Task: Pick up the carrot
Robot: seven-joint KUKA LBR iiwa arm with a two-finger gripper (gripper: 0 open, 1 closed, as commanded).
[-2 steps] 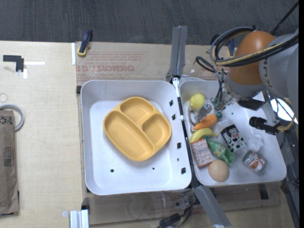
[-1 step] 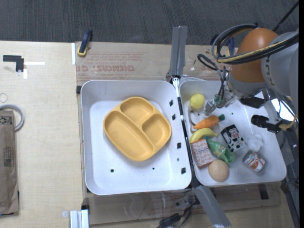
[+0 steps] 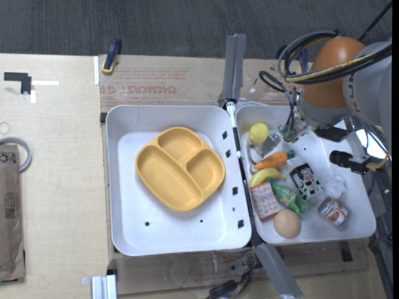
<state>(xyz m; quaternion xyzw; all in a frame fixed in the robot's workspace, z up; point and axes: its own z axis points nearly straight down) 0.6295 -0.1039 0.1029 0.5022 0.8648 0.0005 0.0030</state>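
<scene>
Grey two-finger gripper: lowered into the right-hand shallow white bin, finger spacing cannot be told, set just above the carrot. Small orange plastic carrot with a green tip: lying slantwise on the bin floor, between a round yellow lemon and a curved yellow banana. Left white bin: holds a yellow three-compartment plastic plate.

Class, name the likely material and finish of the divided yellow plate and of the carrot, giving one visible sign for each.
Yellow plate: probably moulded plastic or silicone, matte; uniform colour, soft rounded compartment ridges. Carrot: probably a plastic toy, smooth; even orange, green tip, though real cannot be excluded.
</scene>
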